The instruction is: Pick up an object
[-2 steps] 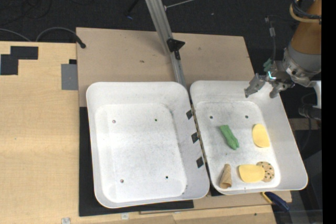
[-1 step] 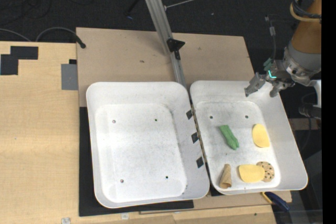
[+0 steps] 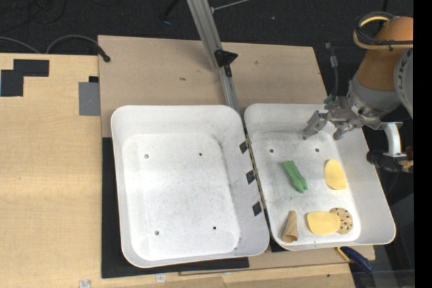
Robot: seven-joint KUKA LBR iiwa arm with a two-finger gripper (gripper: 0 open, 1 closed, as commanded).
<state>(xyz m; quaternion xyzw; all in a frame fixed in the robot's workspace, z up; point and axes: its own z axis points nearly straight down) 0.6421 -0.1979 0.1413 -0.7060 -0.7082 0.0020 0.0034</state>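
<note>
green piece (image 3: 294,176) long axis upper-left to lower-right (right bin (image 3: 378,229)) | cone (image 3: 289,226), yellow pieces (image 3: 322,222), cookie (image 3: 342,219) nearby | gripper (image 3: 329,126) fingers spread, holding nothing

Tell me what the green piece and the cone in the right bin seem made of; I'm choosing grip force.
The green piece: probably moulded plastic toy food, judging by its even, saturated colour and faint sheen. The cone: tan and matte, with a hint of waffle texture; likely plastic too, though the view is too coarse to be sure.
</note>
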